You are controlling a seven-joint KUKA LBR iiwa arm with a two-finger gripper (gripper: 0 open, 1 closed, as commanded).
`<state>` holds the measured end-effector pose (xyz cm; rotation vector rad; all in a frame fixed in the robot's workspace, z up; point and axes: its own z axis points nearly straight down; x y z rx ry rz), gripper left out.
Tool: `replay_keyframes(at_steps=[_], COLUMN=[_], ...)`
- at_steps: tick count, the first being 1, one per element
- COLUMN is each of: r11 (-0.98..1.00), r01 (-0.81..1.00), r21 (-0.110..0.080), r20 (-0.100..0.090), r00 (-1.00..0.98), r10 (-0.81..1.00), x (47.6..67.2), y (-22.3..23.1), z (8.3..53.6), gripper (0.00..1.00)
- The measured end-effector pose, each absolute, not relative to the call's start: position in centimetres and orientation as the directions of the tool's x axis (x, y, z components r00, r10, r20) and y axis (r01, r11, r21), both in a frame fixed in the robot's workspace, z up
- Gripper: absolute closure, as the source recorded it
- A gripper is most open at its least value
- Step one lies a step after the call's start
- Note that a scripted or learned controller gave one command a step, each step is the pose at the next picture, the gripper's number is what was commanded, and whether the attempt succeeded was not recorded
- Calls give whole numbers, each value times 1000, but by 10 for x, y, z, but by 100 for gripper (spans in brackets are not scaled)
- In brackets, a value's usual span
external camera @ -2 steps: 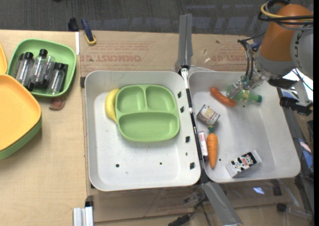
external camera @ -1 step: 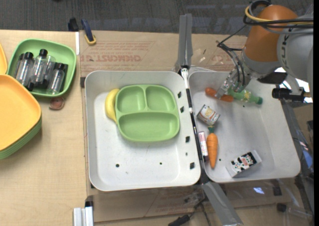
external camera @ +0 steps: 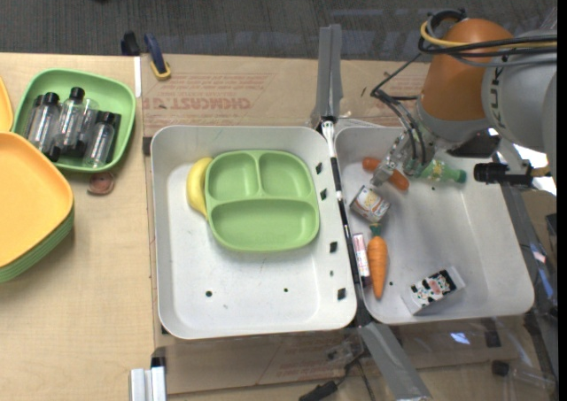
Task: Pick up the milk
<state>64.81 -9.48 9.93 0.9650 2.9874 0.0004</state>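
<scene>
Grey and orange-banded, reaching in from the right over the far end of the right bin (external camera: 518,240). Hanging the gripper (external camera: 396,166) low there, right by a small orange piece (external camera: 398,181) and beside a green bottle (external camera: 446,174) lying on its side. Not managing to tell whether the claw is apart or together; seeing nothing clearly clamped in it.

Leaving the milk (external camera: 436,289), a small black-and-white carton, lying flat near the front right corner of that same bin, well apart from the gripper. Noting a carrot (external camera: 378,266) lying lengthwise near the bin's left wall, just left of the milk, with a red-and-white tube (external camera: 360,254) against the wall and a small tin (external camera: 370,204) tilted between carrot and gripper.

Finding in the left bin (external camera: 177,302) a green divided plate (external camera: 261,200) partly covering something yellow (external camera: 196,185). Spotting on the bench to the left a green tray (external camera: 120,98) holding small bottles (external camera: 73,127), and stacked orange plates (external camera: 31,204).
</scene>
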Motion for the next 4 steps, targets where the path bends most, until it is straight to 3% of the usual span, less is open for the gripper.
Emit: replay_keyframes(at_steps=[1,2,3,4], r11=[846,878,897,924], r01=[534,478,443,383], r21=[1,1,1,1], r20=[-3,-2,-3,-2], r00=[-846,-878,-897,-924], r10=[534,478,443,383], x=[643,639,643,629], y=[-73,-94,-99,-93], z=[192,150,155,140], gripper=[100,100,100,100])
